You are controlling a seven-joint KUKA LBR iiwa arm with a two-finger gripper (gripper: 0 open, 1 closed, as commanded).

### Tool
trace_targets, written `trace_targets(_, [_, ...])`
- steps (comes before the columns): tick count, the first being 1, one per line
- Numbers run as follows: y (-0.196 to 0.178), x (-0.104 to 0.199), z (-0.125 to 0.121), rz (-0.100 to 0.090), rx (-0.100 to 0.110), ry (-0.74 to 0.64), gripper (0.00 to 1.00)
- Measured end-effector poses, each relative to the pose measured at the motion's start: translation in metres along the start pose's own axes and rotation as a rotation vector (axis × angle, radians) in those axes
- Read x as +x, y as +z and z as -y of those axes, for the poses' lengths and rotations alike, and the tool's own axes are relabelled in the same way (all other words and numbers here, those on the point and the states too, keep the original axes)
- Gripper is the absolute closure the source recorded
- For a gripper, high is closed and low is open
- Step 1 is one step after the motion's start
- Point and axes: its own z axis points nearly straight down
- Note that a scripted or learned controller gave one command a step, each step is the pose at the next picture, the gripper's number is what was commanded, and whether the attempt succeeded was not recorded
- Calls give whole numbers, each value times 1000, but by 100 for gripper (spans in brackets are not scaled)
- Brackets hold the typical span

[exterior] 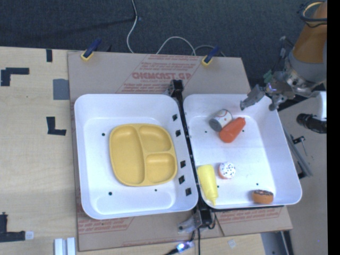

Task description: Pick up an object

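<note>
- Camera view, right bin [276, 142]: holds every loose candidate for the pick; none is lifted yet.
- Orange carrot-like piece [232, 129]: lies tilted at the bin's 12 o'clock area, touching a small grey-and-white item [219, 120] at its 10 o'clock. Judged the likeliest target, being nearest the tool; the contact may make a clean grasp awkward.
- Speckled white ball [227, 170]: near bin centre toward 6 o'clock, just beside the yellow bottle [207, 183], which lies along the 8 o'clock wall.
- Brown doughnut-like piece [262, 196]: alone at the 5 o'clock corner.
- Gripper [260, 95]: hovers over the bin's 1 o'clock rim, apart from all objects; fingers spread and released, nothing between them, presumably staged for a descent.
- Left bin [85, 142]: carries a yellow divided plate [142, 154] at its centre, well apart from the pick area.
</note>
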Motion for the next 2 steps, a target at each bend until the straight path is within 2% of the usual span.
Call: trace_targets(2, [101, -1, 16, 0, 4, 0, 0])
